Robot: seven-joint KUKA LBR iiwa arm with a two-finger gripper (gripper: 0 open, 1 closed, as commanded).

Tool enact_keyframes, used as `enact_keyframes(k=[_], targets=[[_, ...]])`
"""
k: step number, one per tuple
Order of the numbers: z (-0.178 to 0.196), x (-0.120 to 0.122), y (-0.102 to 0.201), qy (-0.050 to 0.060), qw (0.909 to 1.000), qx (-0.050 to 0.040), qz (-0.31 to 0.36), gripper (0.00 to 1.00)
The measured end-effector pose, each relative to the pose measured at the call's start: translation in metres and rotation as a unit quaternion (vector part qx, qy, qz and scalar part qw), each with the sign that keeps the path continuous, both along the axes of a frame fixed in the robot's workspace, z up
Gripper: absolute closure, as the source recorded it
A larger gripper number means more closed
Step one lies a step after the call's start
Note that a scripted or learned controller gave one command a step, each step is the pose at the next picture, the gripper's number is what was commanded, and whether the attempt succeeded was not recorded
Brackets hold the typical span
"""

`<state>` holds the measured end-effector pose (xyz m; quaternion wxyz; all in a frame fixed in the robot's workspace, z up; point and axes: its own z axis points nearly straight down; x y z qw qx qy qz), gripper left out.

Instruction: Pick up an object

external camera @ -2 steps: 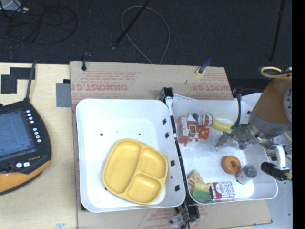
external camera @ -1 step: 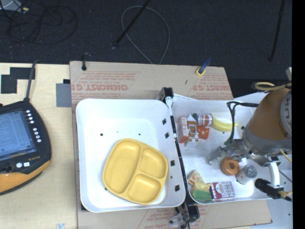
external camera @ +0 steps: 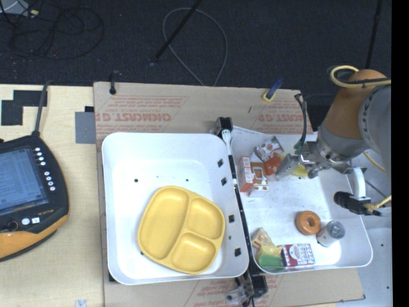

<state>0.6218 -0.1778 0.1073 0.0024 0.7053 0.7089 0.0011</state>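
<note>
along the lower edge of the right bin (external camera: pixel 358 258) you see a red-and-white carton (external camera: pixel 298 255) beside a green and yellow packet (external camera: pixel 268 251), with a donut (external camera: pixel 308 222) and a grey cup (external camera: pixel 330 233) just above them toward centre right. farther up, the gripper (external camera: pixel 299 165) sits low over the bin's upper part, just right of an orange-red piece (external camera: pixel 273 165) and small packets (external camera: pixel 254 173); you cannot tell how the gripper is set. in the left bin (external camera: pixel 121 171), a yellow divided plate (external camera: pixel 181 229) lies well apart from it.

The worktop (external camera: pixel 57 107) was covered in part by a printed cardboard sheet (external camera: pixel 192 107), on which two white bins (external camera: pixel 121 171) were set side by side. A control pendant (external camera: pixel 25 190) was laid at the left edge.
</note>
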Motion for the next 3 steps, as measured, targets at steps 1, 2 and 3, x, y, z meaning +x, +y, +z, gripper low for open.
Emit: enact_keyframes(k=[1,2,3], targets=[[0.027,-0.065,-0.014,0.005,1.0000,0.0017,-0.004,0.00],[-0.021,-0.101,0.003,0.003,1.0000,0.0017,-0.003,0.00],[-0.019,-0.041,-0.001,0.001,1.0000,0.0008,-0.001,0.00]])
